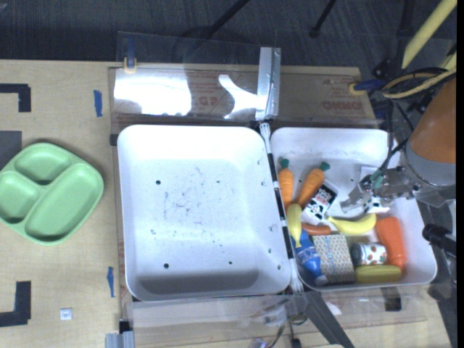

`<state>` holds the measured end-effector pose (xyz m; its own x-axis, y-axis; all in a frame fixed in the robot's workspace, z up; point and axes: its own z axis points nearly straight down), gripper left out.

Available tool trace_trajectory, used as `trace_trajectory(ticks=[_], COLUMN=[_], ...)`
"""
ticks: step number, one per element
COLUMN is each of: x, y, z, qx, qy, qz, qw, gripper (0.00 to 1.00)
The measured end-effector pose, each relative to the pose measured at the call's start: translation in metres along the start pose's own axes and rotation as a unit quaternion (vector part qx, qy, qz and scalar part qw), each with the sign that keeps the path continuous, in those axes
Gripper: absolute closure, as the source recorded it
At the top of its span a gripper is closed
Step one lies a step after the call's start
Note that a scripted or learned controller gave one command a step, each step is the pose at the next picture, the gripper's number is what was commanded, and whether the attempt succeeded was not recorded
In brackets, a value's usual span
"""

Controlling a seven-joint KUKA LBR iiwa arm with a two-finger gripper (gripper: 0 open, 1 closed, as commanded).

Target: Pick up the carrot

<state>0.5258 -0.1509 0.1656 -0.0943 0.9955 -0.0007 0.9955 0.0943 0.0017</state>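
I have the gripper (366,191) over the right bin (341,138), above the banana (354,225); can't tell its spread. Carrot (311,185) lies well to its left, beyond the dice-patterned block (316,207), a second carrot (286,185) farther left. Likely light, rigid, slick plastic; I'd pinch mid-body across the taper

A pale wooden worktop (58,78) meets dark grey carpeted floor (145,6) along its far edge, where black stand legs (239,9) cross. Glare brightens a clear panel (152,93).

1 fixed camera above the bench (58,85), angled down on 2 bins (192,140).
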Motion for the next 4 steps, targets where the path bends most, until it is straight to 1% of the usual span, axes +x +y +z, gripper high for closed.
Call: trace_trajectory(ticks=[1, 2, 3, 4], x=[0.014, 0.04, 0.04, 0.063], y=[0.031, 0.071, 0.024, 0.07], z=[-0.016, 0.022, -0.066, -0.02], qx=[-0.001, -0.001, -0.001, -0.002], qy=[0.0, 0.0, -0.001, -0.001], qz=[-0.054, -0.077, -0.232, -0.29], qw=[0.9985, 0.9971, 0.9728, 0.9569], gripper=[0.0, 0.0, 0.0, 0.0])
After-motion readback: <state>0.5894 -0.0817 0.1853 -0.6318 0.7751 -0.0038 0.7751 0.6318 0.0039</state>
